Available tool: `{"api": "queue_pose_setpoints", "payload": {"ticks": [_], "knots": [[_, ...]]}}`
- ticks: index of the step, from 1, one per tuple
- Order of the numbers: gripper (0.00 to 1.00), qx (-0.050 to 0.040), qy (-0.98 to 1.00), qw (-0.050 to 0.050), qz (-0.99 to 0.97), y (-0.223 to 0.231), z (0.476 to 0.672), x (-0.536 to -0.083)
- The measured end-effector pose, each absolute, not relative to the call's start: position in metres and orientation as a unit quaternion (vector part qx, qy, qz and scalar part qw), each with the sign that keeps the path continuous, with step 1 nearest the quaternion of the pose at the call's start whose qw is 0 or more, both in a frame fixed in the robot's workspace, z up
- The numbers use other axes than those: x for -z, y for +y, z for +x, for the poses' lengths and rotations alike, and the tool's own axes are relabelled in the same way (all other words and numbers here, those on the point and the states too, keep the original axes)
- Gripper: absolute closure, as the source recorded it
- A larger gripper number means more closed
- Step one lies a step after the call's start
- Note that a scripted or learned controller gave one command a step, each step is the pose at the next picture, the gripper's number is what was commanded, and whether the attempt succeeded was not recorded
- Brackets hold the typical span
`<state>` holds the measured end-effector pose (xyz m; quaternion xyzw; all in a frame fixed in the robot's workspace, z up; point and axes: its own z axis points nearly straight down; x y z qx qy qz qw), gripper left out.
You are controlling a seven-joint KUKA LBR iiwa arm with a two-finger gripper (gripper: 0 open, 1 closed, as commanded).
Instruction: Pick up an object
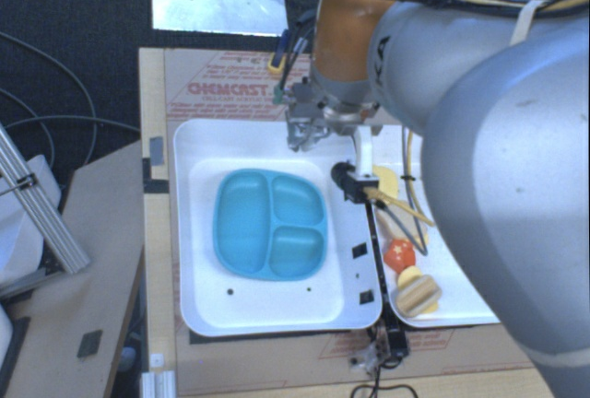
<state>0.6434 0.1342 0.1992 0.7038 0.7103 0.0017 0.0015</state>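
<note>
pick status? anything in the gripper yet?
Done: nothing lifted. The blue divided plate lies flat in the left bin; the tomato and bread roll sit in the right bin. In hand: the gripper hangs over the left bin's far edge. Left: descend, grasp, lift.

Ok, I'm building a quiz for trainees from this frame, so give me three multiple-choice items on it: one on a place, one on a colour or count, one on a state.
1. Where does the divided plate lie?
A. in the left bin
B. in the right bin
C. on the cardboard

2. How many compartments does the plate have?
A. two
B. three
C. five

3. How does the plate sit?
A. on edge against a wall
B. upside down
C. flat, hollows upward

Answers:
1 A: the bin's white floor surrounds it.
2 B: one long section and two smaller ones.
3 C: all the hollows face the camera.
</note>
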Motion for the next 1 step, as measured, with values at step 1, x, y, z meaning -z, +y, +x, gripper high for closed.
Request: {"api": "queue_pose_setpoints", "payload": {"ticks": [1], "knots": [[1.00,-0.0023,0.712,0.002,0.702,0.1344,0.6441,-0.2100]]}}
